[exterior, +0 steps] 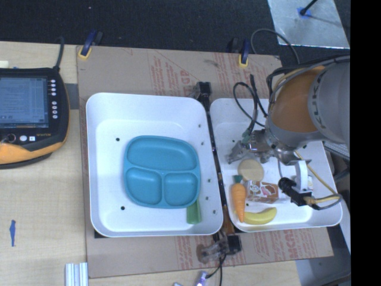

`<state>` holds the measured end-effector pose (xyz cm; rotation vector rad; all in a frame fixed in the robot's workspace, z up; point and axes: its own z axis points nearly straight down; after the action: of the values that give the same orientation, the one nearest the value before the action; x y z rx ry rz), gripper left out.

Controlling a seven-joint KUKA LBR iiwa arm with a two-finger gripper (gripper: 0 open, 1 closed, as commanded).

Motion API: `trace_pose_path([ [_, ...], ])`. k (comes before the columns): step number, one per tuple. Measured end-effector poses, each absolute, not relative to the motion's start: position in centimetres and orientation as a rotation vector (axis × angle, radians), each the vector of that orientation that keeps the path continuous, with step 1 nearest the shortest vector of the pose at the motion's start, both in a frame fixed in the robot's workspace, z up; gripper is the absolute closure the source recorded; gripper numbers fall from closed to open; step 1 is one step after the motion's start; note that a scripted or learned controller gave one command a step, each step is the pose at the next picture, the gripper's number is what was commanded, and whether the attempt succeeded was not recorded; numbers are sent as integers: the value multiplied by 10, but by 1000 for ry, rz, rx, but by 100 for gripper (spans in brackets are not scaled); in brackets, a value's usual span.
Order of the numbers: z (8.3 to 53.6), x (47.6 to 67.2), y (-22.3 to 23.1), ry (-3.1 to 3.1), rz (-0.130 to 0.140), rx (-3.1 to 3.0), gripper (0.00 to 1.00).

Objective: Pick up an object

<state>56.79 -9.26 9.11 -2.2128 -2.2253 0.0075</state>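
The arm's gripper [253,154] hung low in the right bin [321,219], just above a round tan thing [250,170] near the carrot [238,199] and banana [261,217], so it seemed about to grab and needed to drop down.

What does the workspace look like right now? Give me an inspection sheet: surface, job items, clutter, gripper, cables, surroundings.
Surface: bench with brown sheet under two white bins, left bin and right bin.
Job's things: in the right bin, carrot, banana, round beige item, printed packet. In the left bin, blue divided plate and green block.
Clutter: nothing seen.
Gripper: gripper low over the right bin's upper part, beside the round beige item; finger state unclear.
Cables: black cables loop above the right bin; yellow cable near the wrist.
Surroundings: teach pendant at left, clamps at the sheet's top edge.
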Motion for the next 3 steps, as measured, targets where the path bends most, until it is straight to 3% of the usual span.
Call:
trace_pose_path([
  [1, 92, 599, -144, -2223, 4, -2218, 0],
  [2, 91, 549, -104, -2225, 6, -2215, 0],
  [3, 92, 553, -134, -2224, 4, -2218, 0],
])
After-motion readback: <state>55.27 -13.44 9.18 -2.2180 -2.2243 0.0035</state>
